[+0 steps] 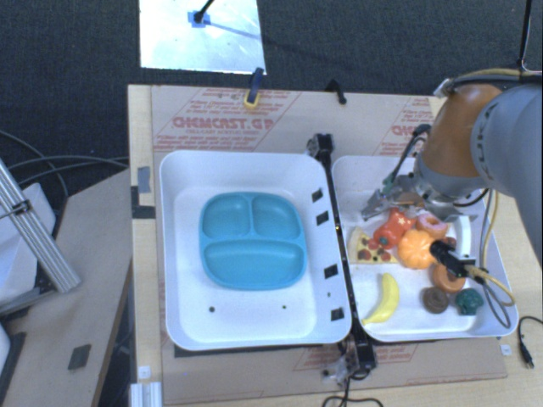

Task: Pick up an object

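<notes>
Over the right bin (349, 176), toward its 12 o'clock half, the gripper (389, 202) hangs from the grey arm (509, 134), which comes in from 3 o'clock with its orange band (454, 130) above the wrist. Whether the jaws are spread or pressed together cannot be told from this slant, and nothing can be seen pinched between them.

Just at 6 o'clock of the gripper lies a red-orange toy (393, 227), close under it; contact cannot be judged. Touching that toy at its 4 o'clock is a round orange fruit (414, 249). At 8 o'clock of the red-orange toy a flat pale slice with dark dots (365, 248) lies on the bin floor. A pink ring (434, 224) sits at 3 o'clock of the toy, partly hidden.

Toward the bin's 6 o'clock edge a yellow banana (384, 299) lies apart from the cluster, curving up toward 12 o'clock. At its 3 o'clock rests a brown round piece (435, 299), and just beyond that, at the 5 o'clock corner of the bin, a teal piece (468, 301).

At 9 o'clock of all this, the left bin (174, 227) holds a blue divided plate (253, 240) lying flat near its middle. Both bins rest side by side on a printed board (221, 117).
</notes>
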